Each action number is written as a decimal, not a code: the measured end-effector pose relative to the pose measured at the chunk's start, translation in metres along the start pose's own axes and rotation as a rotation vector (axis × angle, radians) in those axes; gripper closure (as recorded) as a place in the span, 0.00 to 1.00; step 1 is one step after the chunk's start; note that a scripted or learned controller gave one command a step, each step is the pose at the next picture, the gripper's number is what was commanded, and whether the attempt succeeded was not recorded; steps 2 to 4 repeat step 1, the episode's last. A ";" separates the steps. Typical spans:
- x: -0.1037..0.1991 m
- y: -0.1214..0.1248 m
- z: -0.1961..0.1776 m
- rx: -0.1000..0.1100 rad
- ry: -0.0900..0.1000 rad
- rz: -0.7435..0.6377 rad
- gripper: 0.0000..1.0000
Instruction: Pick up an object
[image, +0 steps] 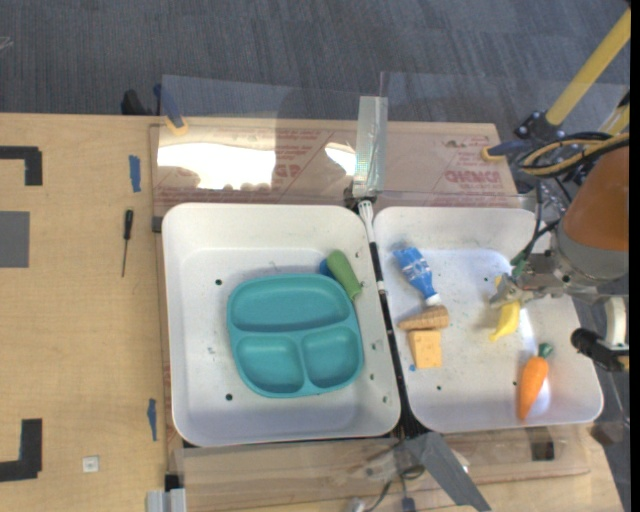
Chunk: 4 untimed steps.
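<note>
The right bin holds several small toys. A yellow banana lies right of the middle, and my gripper hangs just above its upper end, touching or nearly touching it. An orange carrot with a green top lies near the bin's front right. A blue tube lies at the back left, with a brown cork-like piece and an orange-yellow block below it. The arm's orange band and grey wrist come in from the right.
The left bin holds a teal divided plate with a green pickle-like piece at its upper right corner. A clear upright panel stands behind the bins. Cables and a yellow bar crowd the right.
</note>
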<state>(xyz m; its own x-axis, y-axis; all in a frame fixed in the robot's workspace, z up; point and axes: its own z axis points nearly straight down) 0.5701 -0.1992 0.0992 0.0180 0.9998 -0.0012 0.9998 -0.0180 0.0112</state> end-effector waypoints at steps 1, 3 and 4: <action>0.016 0.005 -0.136 -0.003 -0.002 0.061 1.00; 0.016 0.005 -0.136 -0.003 -0.002 0.061 1.00; 0.016 0.005 -0.136 -0.003 -0.002 0.061 1.00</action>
